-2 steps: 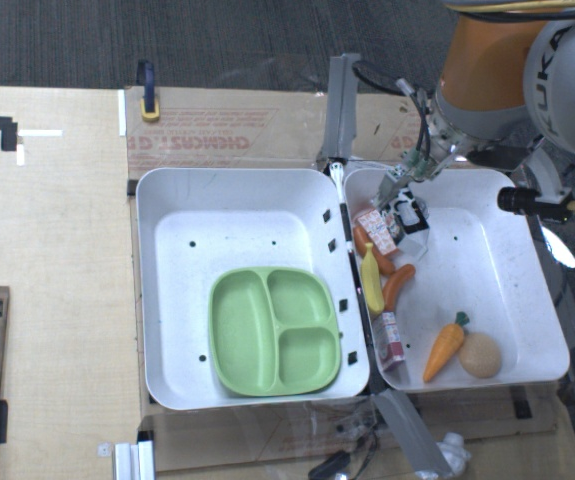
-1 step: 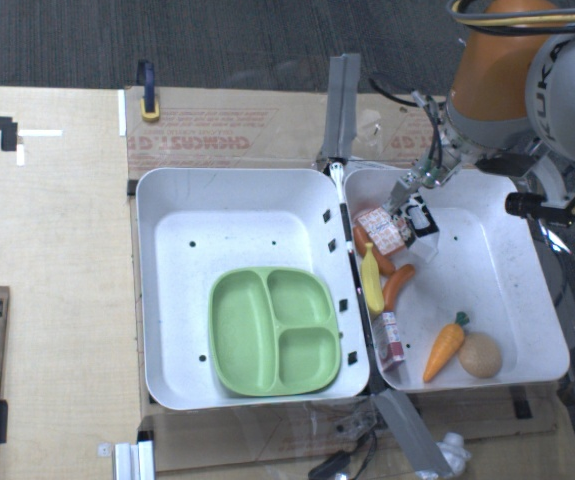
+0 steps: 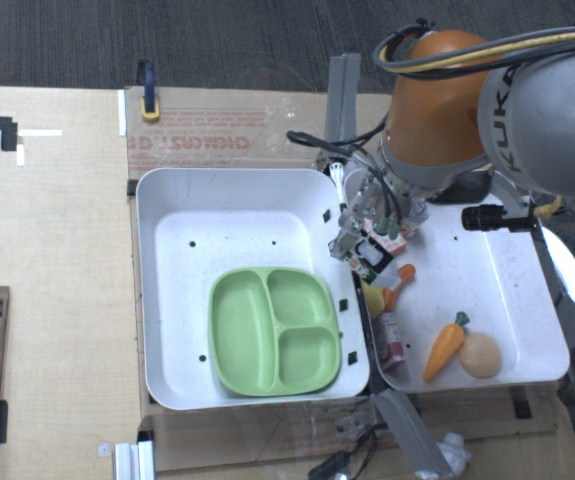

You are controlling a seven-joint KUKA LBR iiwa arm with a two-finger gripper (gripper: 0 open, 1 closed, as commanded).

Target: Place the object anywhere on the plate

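Two bins: white, side by side
Plate (image 3: 272,343): green, divided; left bin, lower centre
Gripper (image 3: 369,251): over bins' shared wall, centre frame; finger state unclear
Carrot (image 3: 444,348): right bin, beside beige ball (image 3: 480,356)

The grey arm (image 3: 547,108) is cut off by the right and top edges. Its pincer (image 3: 367,253), over the wall between the two bins, is a tangle of small parts too cluttered to read. It hides part of a yellow item (image 3: 372,296) beneath it.
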